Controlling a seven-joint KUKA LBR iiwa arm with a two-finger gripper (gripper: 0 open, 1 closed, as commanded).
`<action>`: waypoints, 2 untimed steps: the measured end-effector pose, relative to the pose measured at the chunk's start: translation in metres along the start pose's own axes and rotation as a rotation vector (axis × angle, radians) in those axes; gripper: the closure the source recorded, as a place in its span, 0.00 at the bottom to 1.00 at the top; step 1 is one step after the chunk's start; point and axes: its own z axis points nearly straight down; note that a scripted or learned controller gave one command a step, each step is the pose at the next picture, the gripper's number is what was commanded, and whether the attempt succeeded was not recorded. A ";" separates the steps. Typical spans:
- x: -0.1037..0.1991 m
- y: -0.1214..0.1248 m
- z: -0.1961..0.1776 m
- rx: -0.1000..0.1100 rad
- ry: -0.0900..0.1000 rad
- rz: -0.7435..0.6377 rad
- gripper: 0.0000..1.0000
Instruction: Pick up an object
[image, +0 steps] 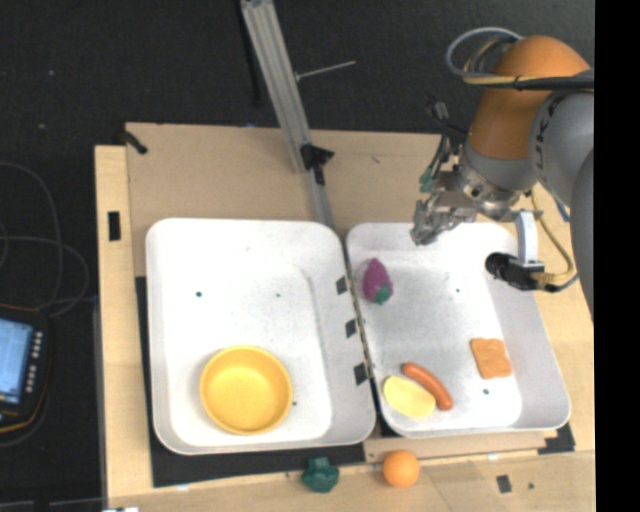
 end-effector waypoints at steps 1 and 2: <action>0.053 -0.016 0.001 0.000 0.000 -0.001 1.00; 0.105 -0.017 0.004 0.000 0.001 -0.001 1.00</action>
